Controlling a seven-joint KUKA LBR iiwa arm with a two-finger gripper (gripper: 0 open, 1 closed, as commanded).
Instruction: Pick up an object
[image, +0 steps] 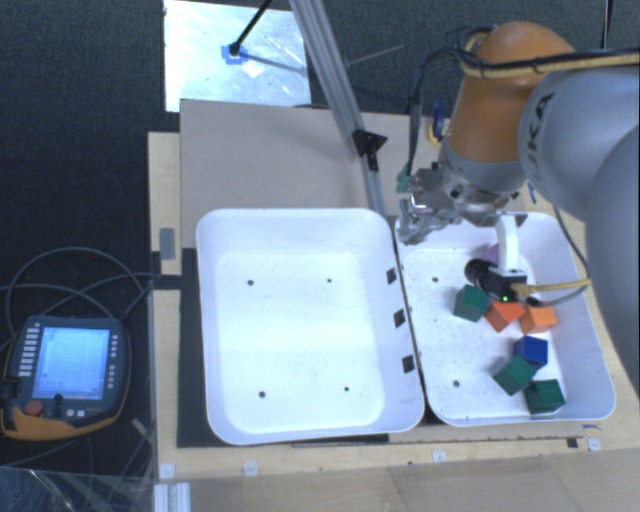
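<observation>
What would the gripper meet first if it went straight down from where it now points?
Probably the bare floor of the right bin near its upper left corner; the gripper hangs there, apart from the blocks. Depth is unclear.

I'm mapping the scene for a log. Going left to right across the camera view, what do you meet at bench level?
Teach pendant → left bin → right bin → upper green block → blue block → green block in the near right corner.
</observation>
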